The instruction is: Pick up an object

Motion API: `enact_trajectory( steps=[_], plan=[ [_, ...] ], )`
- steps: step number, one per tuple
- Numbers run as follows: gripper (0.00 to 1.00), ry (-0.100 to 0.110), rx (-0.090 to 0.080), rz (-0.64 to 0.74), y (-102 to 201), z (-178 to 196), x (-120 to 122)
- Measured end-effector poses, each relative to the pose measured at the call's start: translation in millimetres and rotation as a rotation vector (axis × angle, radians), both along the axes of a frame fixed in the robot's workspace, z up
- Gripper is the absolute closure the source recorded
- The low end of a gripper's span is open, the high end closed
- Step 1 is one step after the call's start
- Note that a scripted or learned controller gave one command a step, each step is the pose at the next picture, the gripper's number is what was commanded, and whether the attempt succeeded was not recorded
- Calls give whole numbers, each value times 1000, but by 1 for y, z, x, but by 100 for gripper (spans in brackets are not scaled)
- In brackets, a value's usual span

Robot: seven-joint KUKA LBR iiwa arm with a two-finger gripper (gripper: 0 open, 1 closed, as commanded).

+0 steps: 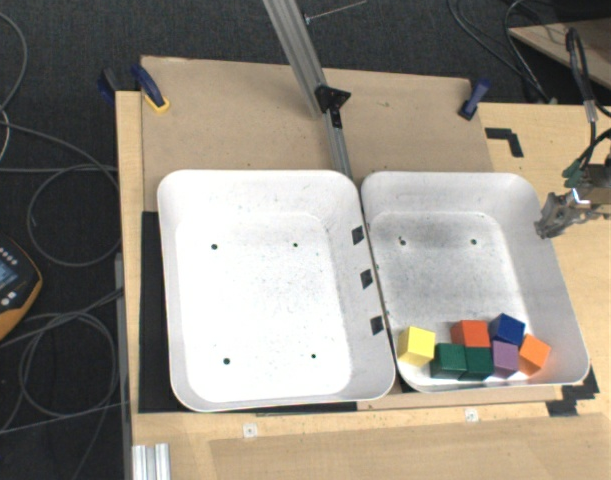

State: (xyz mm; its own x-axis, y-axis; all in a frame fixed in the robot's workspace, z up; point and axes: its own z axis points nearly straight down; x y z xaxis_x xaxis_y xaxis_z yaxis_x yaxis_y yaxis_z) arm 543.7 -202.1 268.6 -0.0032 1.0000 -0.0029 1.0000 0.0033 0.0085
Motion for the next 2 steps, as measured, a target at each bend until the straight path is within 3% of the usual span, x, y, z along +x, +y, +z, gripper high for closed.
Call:
enact_trajectory(
  steps=[2],
  plan=[
    [100, 10, 6, 4, 104, -23, 23]
  ],
)
